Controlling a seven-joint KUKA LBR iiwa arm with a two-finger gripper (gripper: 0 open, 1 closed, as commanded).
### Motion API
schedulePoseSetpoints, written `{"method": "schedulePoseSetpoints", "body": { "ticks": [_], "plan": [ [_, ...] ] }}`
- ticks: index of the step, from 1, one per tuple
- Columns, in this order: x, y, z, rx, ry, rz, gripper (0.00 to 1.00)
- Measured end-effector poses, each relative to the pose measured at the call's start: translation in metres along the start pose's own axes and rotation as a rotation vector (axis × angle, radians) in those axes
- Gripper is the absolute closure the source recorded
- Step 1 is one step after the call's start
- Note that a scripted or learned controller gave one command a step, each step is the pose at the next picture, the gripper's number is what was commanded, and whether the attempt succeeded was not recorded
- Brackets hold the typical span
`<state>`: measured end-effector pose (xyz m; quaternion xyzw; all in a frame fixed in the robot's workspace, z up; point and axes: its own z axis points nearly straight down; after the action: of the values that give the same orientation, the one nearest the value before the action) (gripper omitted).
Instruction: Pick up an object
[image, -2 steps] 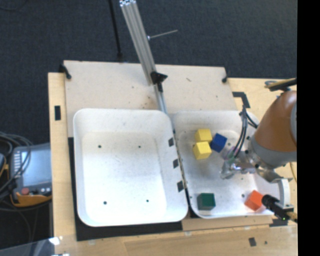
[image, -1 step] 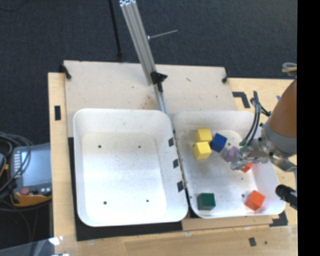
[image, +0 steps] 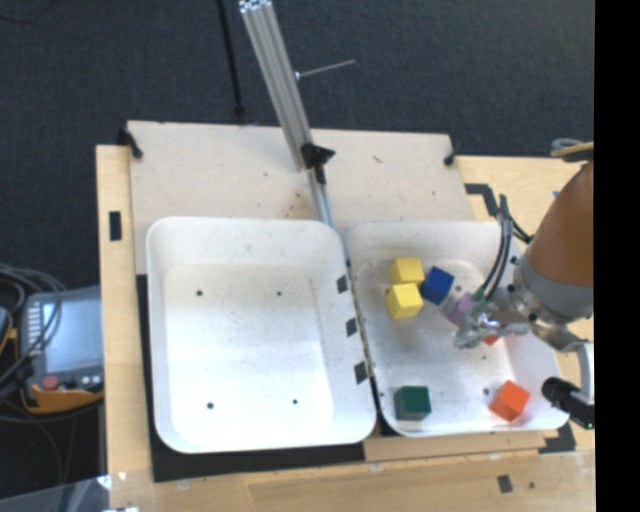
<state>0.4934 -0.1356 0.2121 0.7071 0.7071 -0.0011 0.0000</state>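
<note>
Though the gripper (image: 478, 325) is low in the right bin (image: 440, 425), nothing appears lifted, and I cannot tell how its fingers stand. Near lie a green block (image: 411, 402) and orange block (image: 510, 400); farther, two yellow blocks (image: 405, 287) and a blue block (image: 437, 286) wait.

aluminium rail (image: 284, 95), grey pendant (image: 62, 335), cables (image: 12, 290)

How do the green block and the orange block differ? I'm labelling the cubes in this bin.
The green block is dark green and lies square to the bin's edges, near the divider between the two bins. The orange block is bright orange, sits turned at an angle, and lies further right, nearer the arm. Both look like small cubes, similar in size, resting near the right bin's front edge.
</note>
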Motion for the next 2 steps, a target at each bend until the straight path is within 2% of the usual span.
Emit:
{"method": "schedulePoseSetpoints", "body": {
  "ticks": [2],
  "plan": [
    [0.097, 0.033, -0.007, -0.003, 0.003, -0.009, 1.00]
  ]
}}
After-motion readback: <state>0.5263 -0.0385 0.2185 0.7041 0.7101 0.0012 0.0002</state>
